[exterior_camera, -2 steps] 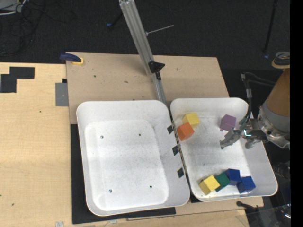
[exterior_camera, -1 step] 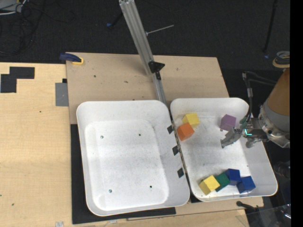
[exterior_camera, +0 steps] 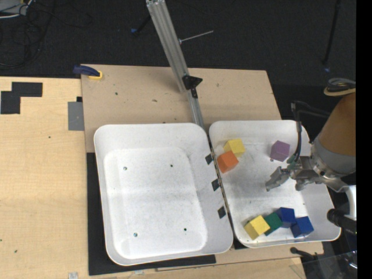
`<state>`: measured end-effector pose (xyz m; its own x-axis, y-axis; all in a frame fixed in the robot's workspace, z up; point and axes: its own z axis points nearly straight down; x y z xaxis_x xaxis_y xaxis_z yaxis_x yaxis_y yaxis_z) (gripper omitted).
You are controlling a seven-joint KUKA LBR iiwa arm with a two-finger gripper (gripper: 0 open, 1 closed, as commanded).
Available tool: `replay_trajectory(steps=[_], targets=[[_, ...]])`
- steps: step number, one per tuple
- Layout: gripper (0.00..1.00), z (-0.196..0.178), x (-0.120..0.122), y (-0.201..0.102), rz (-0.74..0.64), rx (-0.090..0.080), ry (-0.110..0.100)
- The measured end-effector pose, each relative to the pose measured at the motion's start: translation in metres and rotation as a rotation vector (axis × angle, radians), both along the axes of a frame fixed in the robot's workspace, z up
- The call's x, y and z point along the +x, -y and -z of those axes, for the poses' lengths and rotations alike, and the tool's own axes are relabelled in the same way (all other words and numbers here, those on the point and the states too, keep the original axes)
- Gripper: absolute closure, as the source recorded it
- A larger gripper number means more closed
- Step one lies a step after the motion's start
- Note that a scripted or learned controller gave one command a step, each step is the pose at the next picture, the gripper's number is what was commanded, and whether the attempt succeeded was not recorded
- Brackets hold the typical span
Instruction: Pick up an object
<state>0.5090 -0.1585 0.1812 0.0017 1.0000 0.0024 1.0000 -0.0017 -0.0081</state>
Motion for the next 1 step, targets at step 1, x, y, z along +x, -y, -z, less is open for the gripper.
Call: replay_trajectory(steps=[1], targets=[[0.0,0.0559,0.0088,-0.0018,0.001,0.0,0.0]])
